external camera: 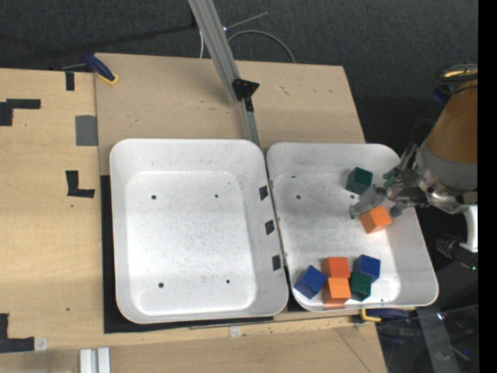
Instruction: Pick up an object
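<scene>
My gripper (368,207) reaches in from the right over the right bin (307,165), low near the bin's right side. A tilted orange block (377,221) sits right at the gripper's tip, touching or just under it; whether it is gripped is not visible. A dark green block (359,179) lies just up and left of the gripper. Along the bin's front edge is a cluster: a blue block (311,280), two orange blocks (336,266) (338,289), a green block (361,285) and another blue block (369,266).
The left bin (124,208) stands beside the right one, their rims meeting at the middle. A slanted metal pole (221,45) runs down to the bins' back edge. The grey and orange arm (454,142) overhangs the right bin's right rim.
</scene>
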Controlling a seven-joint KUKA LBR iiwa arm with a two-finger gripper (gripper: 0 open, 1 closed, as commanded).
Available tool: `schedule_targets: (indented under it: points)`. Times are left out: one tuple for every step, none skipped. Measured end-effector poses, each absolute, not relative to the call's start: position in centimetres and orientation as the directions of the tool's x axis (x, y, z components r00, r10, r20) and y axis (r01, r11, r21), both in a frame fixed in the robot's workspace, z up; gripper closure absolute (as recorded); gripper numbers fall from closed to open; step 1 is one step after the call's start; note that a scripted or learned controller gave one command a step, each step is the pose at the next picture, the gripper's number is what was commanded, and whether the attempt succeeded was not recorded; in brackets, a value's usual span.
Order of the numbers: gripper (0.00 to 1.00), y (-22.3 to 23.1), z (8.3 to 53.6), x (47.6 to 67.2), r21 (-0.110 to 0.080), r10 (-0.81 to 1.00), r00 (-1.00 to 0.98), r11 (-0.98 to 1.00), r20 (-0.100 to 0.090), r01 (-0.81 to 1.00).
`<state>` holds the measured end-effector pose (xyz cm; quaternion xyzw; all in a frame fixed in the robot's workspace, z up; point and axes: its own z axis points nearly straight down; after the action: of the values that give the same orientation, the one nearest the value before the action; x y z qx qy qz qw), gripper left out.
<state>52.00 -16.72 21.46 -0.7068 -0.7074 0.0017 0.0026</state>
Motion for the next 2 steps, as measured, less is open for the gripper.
schedule_targets:
  points:
    - [0.0, -17.2, 16.6, 52.6, -0.006, 1.0, 0.0, 0.0, 0.001, 1.0]
    - [0.0, -17.1, 12.2, 52.4, -0.006, 1.0, -0.001, 0.001, 0.001, 1.0]
